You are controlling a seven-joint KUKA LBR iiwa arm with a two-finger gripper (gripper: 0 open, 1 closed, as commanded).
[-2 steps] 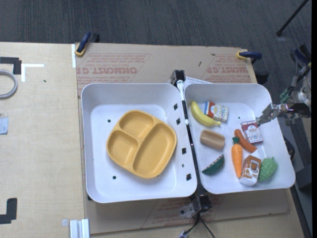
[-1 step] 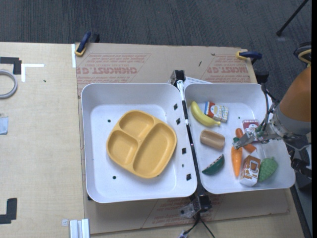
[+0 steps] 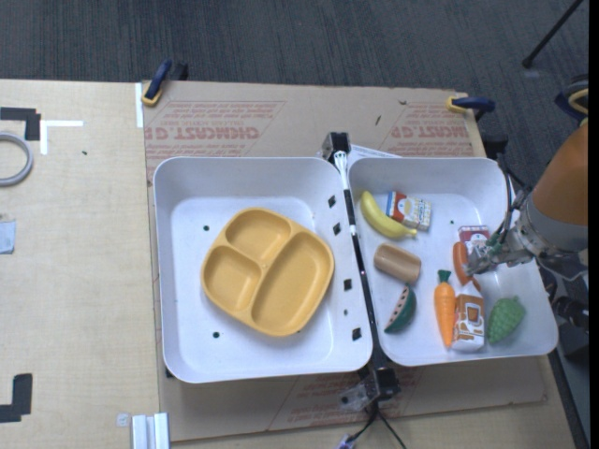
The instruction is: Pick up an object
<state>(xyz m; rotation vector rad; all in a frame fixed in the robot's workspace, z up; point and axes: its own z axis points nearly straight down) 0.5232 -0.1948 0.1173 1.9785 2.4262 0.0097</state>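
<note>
The right bin holds several toy foods: a yellow banana, a small white and red carton, a brown cylinder, a watermelon slice, a carrot, an orange and white pouch and a green knobbly piece. A red and white packet lies near the bin's right side. My gripper reaches in from the right and is low over the spot just below that packet, beside a small orange piece. Its tip blends with the items under it.
The left bin holds a yellow divided plate. Both bins rest on brown cardboard held by clamps at the back corners. The grey and orange arm overhangs the right bin's right wall.
</note>
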